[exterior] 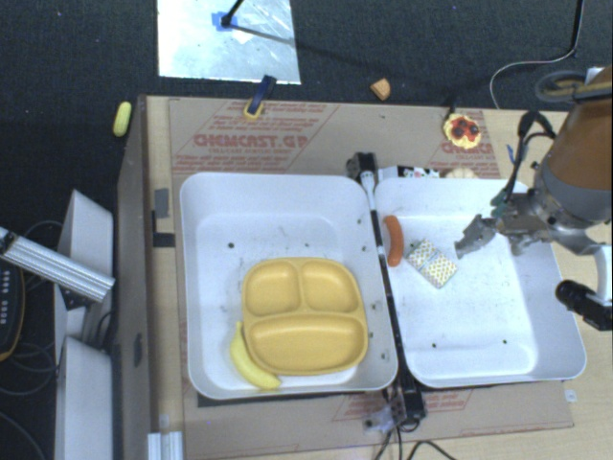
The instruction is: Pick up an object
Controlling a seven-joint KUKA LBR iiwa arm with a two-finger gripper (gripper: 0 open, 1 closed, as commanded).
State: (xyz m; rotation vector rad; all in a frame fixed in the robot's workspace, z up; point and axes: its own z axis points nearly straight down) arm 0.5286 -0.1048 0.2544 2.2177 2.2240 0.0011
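A small patterned white block [432, 263] lies in the right bin [498, 353], near its left side. An orange sausage-shaped piece [393, 240] lies along that bin's left wall. My gripper [473, 237] hangs over the right bin, just right of the block and a little above it, with nothing visibly between its fingers. In the left bin [220, 209] sit a yellow divided plate [305, 314] and a yellow banana [248, 361] tucked at the plate's lower left.
The grey arm with its orange band [579, 151] comes in from the right over the right bin's edge. A small pizza-like toy [463, 129] lies on the cardboard behind the bins. A black clamp [365, 169] sits where the bins meet.
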